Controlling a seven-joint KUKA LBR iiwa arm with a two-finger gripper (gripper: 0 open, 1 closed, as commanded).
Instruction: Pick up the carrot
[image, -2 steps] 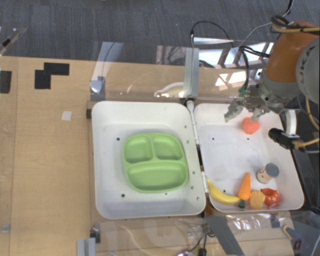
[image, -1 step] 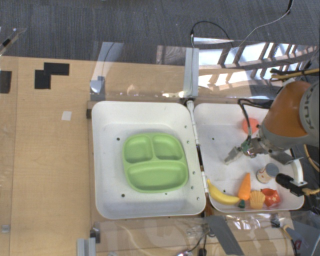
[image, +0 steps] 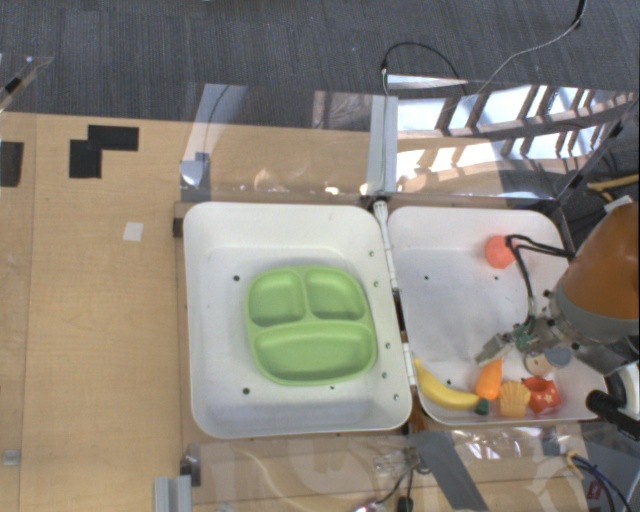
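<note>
A green tray (image: 310, 325) lies in the left bin (image: 215, 300). The right bin (image: 450, 260) holds a banana (image: 445, 389), a tomato (image: 545, 398) and an orange ball (image: 499, 251).

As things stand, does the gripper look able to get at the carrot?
Probably yes. The gripper hangs just above and right of the carrot, whose top is uncovered. The banana and corn cob crowd its sides, so a clean grasp may be tight.

The carrot (image: 489, 381) is hemmed in at the right bin's (image: 450, 250) near wall: banana (image: 446, 390) just left, corn cob (image: 514, 398) and tomato (image: 543, 396) just right. Bare floor lies open behind it, toward the orange ball (image: 499, 251).
</note>
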